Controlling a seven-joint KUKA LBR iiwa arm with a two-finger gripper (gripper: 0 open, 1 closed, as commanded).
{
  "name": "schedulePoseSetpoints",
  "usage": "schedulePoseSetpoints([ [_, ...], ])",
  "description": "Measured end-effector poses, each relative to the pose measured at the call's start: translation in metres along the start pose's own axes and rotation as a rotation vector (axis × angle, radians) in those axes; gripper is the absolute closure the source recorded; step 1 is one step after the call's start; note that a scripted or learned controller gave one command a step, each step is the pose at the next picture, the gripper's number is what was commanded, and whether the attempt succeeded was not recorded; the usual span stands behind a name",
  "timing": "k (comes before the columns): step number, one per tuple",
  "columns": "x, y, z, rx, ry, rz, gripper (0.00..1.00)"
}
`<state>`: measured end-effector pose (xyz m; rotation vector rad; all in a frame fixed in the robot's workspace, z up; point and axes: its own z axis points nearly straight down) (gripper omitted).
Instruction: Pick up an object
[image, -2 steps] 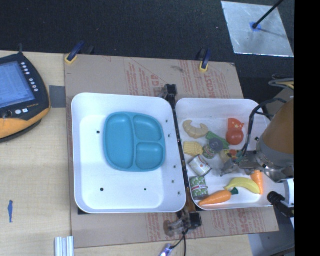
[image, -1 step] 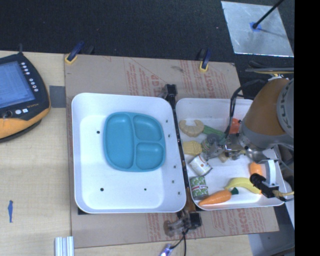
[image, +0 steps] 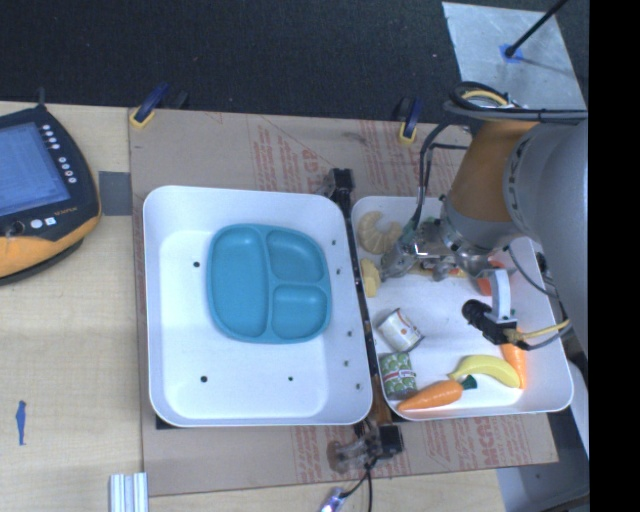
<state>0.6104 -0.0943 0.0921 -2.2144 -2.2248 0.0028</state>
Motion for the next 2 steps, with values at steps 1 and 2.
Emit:
schedulePoseSetpoints([
  [1,-0.0009,-0.0002,-0.0101,0.002,0.0,-0.003,1.0],
  [2,-0.0008,-0.0003,-0.01,0.003,0.0,-0.003,0.0],
])
